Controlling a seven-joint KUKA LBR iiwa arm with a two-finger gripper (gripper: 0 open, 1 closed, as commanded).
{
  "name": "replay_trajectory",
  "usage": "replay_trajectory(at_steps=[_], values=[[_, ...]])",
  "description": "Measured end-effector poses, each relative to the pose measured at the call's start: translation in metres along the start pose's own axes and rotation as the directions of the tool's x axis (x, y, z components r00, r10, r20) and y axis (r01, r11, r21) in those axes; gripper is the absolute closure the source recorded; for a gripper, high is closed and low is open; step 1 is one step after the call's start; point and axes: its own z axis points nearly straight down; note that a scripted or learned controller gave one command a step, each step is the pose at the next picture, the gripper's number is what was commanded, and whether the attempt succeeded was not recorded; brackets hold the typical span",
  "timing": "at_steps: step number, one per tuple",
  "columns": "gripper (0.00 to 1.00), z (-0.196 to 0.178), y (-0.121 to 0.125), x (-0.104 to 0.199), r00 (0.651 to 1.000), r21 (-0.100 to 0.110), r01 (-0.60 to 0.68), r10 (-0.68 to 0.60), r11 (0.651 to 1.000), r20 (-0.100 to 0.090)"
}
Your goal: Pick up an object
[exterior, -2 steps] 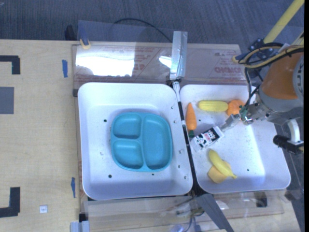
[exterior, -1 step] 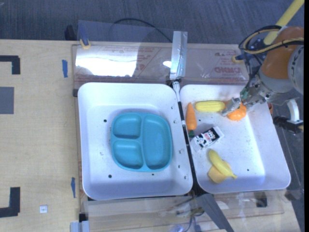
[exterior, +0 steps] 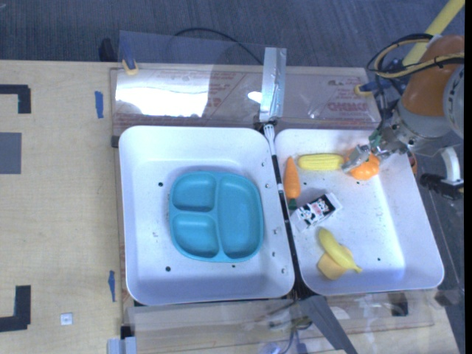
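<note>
- over the right bin's (exterior: 413, 271) far right part: gripper (exterior: 366, 155) low, touching an orange object (exterior: 366, 169); finger state cannot be determined.
- just left: corn cob (exterior: 319, 162), carrot (exterior: 292, 178).
- nearer: black-and-white item (exterior: 317, 209), banana (exterior: 336, 254).
- left bin (exterior: 140, 198): blue divided plate (exterior: 217, 214).
</note>
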Motion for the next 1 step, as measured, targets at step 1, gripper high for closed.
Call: replay_trajectory(at_steps=[1], values=[[1.00, -0.0843, 0.0193, 0.0310, 1.000, -0.010, -0.013, 0.013, 1.000, 0.012]])
